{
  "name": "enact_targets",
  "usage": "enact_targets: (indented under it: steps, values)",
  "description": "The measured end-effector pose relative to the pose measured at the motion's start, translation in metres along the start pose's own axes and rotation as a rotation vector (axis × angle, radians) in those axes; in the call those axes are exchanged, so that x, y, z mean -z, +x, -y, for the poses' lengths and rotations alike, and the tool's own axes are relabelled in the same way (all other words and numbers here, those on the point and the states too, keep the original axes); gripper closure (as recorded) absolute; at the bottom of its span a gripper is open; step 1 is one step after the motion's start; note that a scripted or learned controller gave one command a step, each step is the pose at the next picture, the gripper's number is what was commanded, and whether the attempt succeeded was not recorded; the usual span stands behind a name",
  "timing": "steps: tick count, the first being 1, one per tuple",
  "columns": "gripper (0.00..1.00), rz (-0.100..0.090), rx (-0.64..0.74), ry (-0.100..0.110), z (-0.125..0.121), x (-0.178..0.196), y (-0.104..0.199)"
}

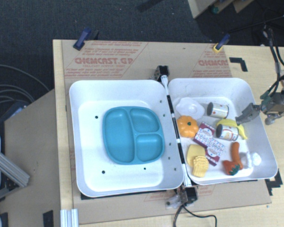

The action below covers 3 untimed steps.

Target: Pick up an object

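Objects for picking all lie in the right bin [265, 141], away from the tool [255, 111], which sits at that bin's right rim, on the side the arm reaches in from. Nearest to it, just inward, lies a small can with a yellow piece [229, 130] beside it; a silver can [217, 110] rests a little further inward. Beyond those, further from the tool, are a white bowl [190, 109], an orange toy pumpkin [187, 126], a red-and-white packet [209, 141], a toy carrot [234, 156] and a yellow corn cob [200, 165]. The left bin [85, 174], furthest from the tool, carries a blue divided plate [132, 135].

Whether the tool is spread or closed cannot be told at this size; nothing can be made out between its tips. By my reading the task is barely begun: nothing is lifted, every item rests in the bin, and approach, descent, grasp and lift all remain.
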<state>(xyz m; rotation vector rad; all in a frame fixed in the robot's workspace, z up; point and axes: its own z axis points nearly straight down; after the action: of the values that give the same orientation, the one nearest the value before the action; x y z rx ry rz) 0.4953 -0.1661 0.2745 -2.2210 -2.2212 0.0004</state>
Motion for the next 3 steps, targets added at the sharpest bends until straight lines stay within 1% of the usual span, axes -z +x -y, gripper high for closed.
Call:
enact_targets:
  steps: [1, 2, 3]
  values:
    - [0.00, -0.001, -0.001, 0.003, -0.030, -0.165, -0.025]
    - [0.00, 0.003, 0.000, -0.009, -0.069, -0.186, 0.003]
    - [1.00, 0.004, -0.002, -0.013, -0.070, -0.174, 0.002]
